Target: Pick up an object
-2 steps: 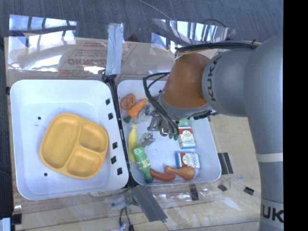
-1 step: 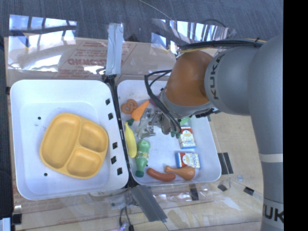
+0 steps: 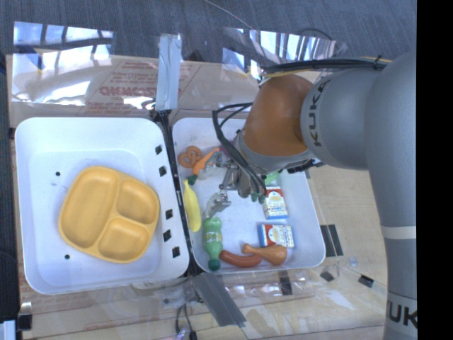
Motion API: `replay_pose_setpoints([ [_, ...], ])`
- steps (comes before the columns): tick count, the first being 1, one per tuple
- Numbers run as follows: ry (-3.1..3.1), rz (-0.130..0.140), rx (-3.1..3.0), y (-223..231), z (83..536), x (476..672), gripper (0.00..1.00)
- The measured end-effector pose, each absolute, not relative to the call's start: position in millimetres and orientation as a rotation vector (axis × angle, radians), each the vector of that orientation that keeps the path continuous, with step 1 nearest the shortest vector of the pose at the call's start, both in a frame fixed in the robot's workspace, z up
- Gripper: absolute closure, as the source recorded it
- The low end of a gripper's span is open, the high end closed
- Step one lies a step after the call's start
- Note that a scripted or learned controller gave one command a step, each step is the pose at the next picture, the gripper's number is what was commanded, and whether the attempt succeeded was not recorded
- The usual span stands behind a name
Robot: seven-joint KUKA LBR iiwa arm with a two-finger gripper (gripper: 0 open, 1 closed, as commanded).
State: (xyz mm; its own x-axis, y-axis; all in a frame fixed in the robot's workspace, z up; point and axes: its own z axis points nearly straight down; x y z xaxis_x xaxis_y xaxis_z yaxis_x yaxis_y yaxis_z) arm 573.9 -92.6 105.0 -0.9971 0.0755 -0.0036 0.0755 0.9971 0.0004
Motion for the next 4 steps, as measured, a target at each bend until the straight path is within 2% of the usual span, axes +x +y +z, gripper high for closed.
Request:
replay_pose_setpoints([
  [1, 3.135, 0.000, 0.183, -93.8, 92.4, 606.7, 0.00],
  [2, 3.133, 0.000, 0.174, -93.1, 103.4, 607.9, 1.00],
  [3, 3.125, -0.001, 0.175, -83.9, 197.6, 579.2, 1.00],
  [4, 3.130, 0.001, 0.252, -55.5, 208.9, 512.2, 1.00],
])
